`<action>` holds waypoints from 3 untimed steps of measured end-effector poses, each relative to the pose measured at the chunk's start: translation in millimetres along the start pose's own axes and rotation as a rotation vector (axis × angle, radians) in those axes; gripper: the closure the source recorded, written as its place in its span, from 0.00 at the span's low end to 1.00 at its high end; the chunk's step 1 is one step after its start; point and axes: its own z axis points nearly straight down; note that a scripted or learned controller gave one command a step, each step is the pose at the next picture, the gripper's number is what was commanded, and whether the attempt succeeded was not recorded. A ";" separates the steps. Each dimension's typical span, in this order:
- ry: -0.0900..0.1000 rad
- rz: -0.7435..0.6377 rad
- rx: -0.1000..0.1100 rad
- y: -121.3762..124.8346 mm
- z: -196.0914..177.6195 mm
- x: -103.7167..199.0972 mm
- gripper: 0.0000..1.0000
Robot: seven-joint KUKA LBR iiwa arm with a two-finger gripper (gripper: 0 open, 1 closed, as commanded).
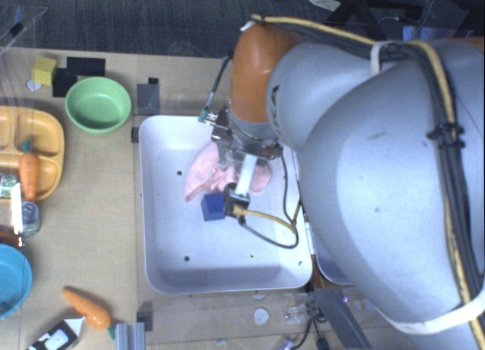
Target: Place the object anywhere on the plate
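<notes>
A pink plate point(203, 176) lies in the middle of the left white bin point(174, 265). At the plate's near edge sits a small blue block point(214, 207), partly on the bin floor. My gripper point(227, 160) hangs low over the plate's right part, just behind and right of the blue block. The wrist hides much of the plate.
The arm's big grey body covers the right bin. On the bench left of the bins are a green bowl point(98, 104), a yellow divided tray point(42, 132) holding a carrot point(29, 175), a blue dish point(11, 280), a second carrot point(87, 307) and a yellow block point(44, 68).
</notes>
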 end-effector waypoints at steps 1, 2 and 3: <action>-0.001 0.001 0.000 38.8 27.6 -13.6 1.00; 0.011 -0.161 -0.018 -16.2 60.0 58.5 1.00; 0.001 -0.108 -0.001 25.2 33.3 13.8 1.00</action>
